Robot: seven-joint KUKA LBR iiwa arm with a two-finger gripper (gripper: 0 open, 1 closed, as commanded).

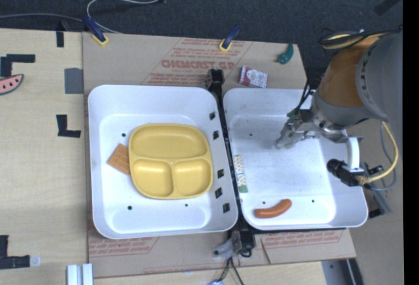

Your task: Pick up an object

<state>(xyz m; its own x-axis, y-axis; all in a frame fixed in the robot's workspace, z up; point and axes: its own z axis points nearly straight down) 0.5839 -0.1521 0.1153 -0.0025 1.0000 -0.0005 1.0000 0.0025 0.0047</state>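
Note:
A toy hot dog sausage (pixel 272 208), orange-brown, lies near the front edge of the right bin (pixel 308 172). In the left bin (pixel 111 120) rests a yellow divided plate (pixel 171 160) with a tan waffle-textured piece (pixel 119 159) tucked at its left side. My gripper (pixel 287 135) hangs over the upper middle of the right bin, its fingers pointing down to the left, well above and behind the sausage. Nothing shows between the fingers.
A small red-and-white packet (pixel 253 76) and a teal clip (pixel 285 53) lie on the cardboard behind the bins. Yellow clamps (pixel 229 40) hold the cardboard's back edge. A black divider (pixel 221 146) runs between the bins. Cables (pixel 366 175) trail off the arm at right.

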